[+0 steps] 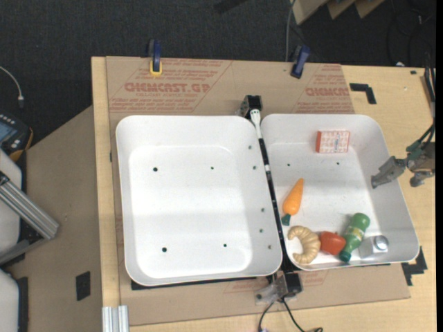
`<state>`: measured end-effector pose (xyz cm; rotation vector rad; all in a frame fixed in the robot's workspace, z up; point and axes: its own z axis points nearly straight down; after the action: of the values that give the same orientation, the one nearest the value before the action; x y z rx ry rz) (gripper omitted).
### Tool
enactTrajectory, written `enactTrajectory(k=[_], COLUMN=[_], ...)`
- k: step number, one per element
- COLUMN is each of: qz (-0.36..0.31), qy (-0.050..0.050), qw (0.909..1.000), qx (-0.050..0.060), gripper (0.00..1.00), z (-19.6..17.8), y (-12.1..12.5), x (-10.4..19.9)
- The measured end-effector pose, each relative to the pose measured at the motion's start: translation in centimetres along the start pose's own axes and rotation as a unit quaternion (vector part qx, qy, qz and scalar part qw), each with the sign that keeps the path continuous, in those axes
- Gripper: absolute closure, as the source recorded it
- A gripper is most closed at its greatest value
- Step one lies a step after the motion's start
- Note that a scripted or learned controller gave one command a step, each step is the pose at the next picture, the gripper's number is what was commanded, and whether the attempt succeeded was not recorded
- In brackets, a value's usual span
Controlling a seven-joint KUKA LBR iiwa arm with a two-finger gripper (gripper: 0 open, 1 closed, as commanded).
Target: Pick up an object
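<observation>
The gripper (400,171) hovers at the right bin's (360,126) right rim, fingers spread and pinching nothing, while the carrot (294,196), croissant (305,243) and green bottle (354,231) lie inside.

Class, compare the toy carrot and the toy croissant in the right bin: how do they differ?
The carrot is orange, straight and tapered; the croissant is tan and curved. The carrot lies alone mid-bin, while the croissant sits at the near wall, touching a red toy. Both lie flat near the bin's left side.
</observation>
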<state>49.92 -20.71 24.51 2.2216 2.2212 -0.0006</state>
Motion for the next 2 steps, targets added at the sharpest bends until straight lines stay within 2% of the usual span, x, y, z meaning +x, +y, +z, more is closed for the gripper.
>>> enactTrajectory(k=[1,2], qz=[0.000,0.001], qy=[0.003,-0.001], qw=[1.0000,1.0000], qx=[0.008,-0.002], gripper=[0.00,1.00], z=[16.0,14.1], y=[-2.4,-2.0], x=[3.8,3.4])
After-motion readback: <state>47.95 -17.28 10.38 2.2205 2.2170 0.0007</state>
